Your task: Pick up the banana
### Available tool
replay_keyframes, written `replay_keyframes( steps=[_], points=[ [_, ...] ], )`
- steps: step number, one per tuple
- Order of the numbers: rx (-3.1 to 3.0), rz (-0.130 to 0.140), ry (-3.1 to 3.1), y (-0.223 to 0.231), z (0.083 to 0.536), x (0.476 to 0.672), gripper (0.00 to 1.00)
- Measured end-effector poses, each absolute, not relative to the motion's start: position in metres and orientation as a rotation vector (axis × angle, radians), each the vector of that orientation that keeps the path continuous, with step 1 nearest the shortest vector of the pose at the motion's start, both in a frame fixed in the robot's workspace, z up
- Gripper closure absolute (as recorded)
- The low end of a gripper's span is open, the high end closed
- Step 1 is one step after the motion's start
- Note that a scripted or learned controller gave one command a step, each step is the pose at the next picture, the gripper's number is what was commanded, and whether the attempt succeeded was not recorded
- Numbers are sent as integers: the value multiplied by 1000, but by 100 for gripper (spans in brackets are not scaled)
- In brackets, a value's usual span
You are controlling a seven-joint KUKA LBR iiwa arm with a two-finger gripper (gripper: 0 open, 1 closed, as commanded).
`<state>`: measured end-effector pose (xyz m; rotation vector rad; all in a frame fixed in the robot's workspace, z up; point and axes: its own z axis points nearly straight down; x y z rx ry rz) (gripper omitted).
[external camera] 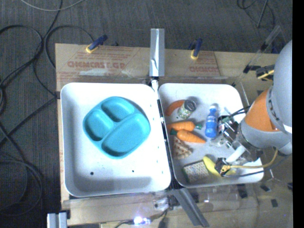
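The banana (pixel 209 165), small and yellow, lies near the front of the right bin (pixel 237 95), between a grey textured block (pixel 194 171) and the bin's front wall. My gripper (pixel 226 133) hangs over the right side of this bin, up and to the right of the banana and just right of a blue bottle (pixel 211 122). The arm's orange band (pixel 262 115) rises behind the gripper. Nothing is visibly held between the gripper and the banana; they are apart.
The right bin also holds two orange carrots (pixel 190 136), a small jar with a dark lid (pixel 186 108) and a brown waffle-like piece (pixel 180 148). In the left bin (pixel 76 175) lies a blue divided plate (pixel 117 126).
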<state>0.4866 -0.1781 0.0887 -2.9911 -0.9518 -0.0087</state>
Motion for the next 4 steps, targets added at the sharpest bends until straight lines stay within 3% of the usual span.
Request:
replay_keyframes(
  steps=[1,2,3,4],
  points=[
    [-2850,13,-1319,-149,212,488,0],
    [-2935,17,-1121,-142,160,545,0],
    [-2854,-7,-1315,-171,88,503,0],
    [-2909,-14,-1212,-171,89,489,0]
  ],
)
